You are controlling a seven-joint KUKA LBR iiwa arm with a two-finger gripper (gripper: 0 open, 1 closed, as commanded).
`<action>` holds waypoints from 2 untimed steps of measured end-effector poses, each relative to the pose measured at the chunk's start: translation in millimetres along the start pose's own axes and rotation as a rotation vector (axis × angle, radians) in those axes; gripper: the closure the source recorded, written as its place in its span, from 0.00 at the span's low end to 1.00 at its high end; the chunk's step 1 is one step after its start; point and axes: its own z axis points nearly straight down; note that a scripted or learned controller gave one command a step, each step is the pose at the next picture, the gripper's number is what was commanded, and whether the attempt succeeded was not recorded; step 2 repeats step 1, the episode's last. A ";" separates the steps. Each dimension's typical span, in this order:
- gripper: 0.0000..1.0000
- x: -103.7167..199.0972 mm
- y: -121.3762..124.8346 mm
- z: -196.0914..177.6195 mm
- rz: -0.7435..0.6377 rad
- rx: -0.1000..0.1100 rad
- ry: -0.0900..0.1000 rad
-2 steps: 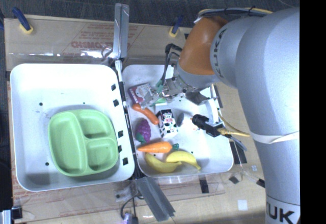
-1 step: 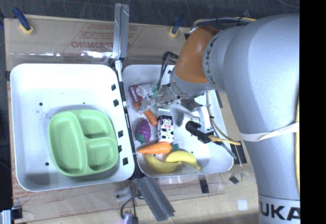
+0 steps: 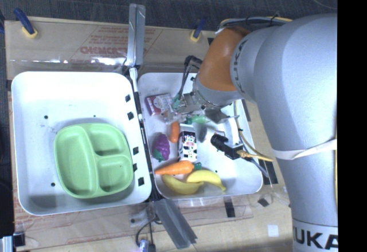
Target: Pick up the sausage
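The grey arm [image 3: 292, 90] takes up the right side of the camera view, its orange band [image 3: 221, 65] bent down over the right bin [image 3: 246, 173]. The cardboard-covered surface [image 3: 86, 39] carries both white bins side by side, held at its far edge with blue clamps [image 3: 26, 23]. The left bin [image 3: 34, 90] holds a green divided plate [image 3: 92, 159] lying flat towards its near side. Below the orange band, the tool [image 3: 186, 109] hangs low over the far half of the right bin, among cables and fittings, and whether it is open or closed cannot be told here. A yellow banana [image 3: 192, 182] lies along the near wall of the right bin, with an orange carrot [image 3: 178, 169] just beyond it and touching it. A purple piece of toy food [image 3: 161, 146] sits near the bin's left wall, beside a small black-and-white carton [image 3: 187, 143] standing at the middle. A pink packet [image 3: 156, 103] lies at the far left of that bin. The sausage [image 3: 174, 130], a short orange-brown piece, lies between the packet and the purple piece, just below and left of the tool and apart from it.
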 end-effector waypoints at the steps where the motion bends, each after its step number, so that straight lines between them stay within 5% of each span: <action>1: 1.00 73.5 53.0 -91.7 -0.007 -0.006 -0.001; 2: 1.00 73.5 53.0 -91.7 -0.007 -0.006 -0.001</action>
